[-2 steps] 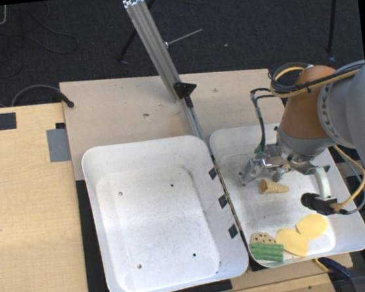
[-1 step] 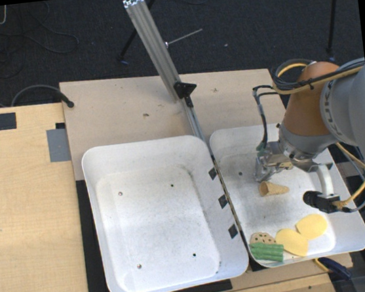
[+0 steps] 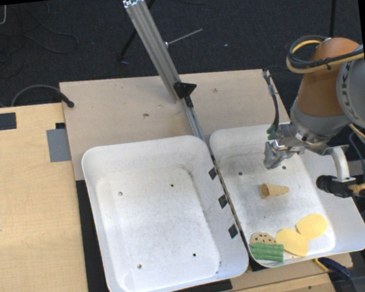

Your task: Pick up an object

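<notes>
A: Log entry, left to right. The table [image 3: 119, 110] carries two white bins side by side. The left bin [image 3: 153, 215] shows its bare floor with a few small dark holes.

B: And the right bin [image 3: 248, 142]?

A: Four items in it. At its 6 o'clock corner lies a green ridged piece [image 3: 268, 252], touching a small brown dotted cookie [image 3: 262, 238] just at its 12 o'clock. Beside them at 3 o'clock sit two yellow discs [image 3: 301, 234], overlapping each other. Near the bin's centre lies a tan cone [image 3: 274, 190], on its side, tip pointing to 3 o'clock.

B: Pincer position?

A: The pincer [image 3: 274, 157] hangs over the upper part of the right bin, carried by the grey arm [image 3: 332, 100] with its orange band, which comes in from 3 o'clock.

B: Relation to the cone?

A: The cone lies at about 6 o'clock from the pincer, near but apart, no contact visible. The yellow discs are further off, at roughly 5 o'clock.

B: Finger state?

A: Cannot tell whether it is open or closed; the tips are too small and dark against the bin. Nothing is visible between them.
</notes>
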Robot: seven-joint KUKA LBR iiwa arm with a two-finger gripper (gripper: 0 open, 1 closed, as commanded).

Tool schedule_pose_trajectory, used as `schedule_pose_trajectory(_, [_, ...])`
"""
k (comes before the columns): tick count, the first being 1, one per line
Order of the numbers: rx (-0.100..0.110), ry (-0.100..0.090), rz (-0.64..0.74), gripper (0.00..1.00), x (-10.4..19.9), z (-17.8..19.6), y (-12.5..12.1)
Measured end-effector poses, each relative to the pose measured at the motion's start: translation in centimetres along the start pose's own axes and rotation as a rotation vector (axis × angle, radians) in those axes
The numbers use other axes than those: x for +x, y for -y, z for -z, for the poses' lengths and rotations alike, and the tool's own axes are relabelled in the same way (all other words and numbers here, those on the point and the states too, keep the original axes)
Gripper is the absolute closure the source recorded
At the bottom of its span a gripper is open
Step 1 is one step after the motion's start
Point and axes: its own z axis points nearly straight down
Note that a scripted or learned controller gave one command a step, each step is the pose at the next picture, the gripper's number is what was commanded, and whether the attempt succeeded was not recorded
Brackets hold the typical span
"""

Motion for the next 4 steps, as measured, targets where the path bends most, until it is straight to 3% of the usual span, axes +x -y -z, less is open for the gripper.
schedule_pose_trajectory(1, [0.0,0.0,0.001,1.0,-0.3,6.3,0.4])
schedule_pose_trajectory(2, [0.004,-0.001,0.002,1.0,-0.4,7.7,0.4])
schedule_pose_trajectory(4, [0.01,-0.004,0.005,1.0,10.5,6.1,3.6])
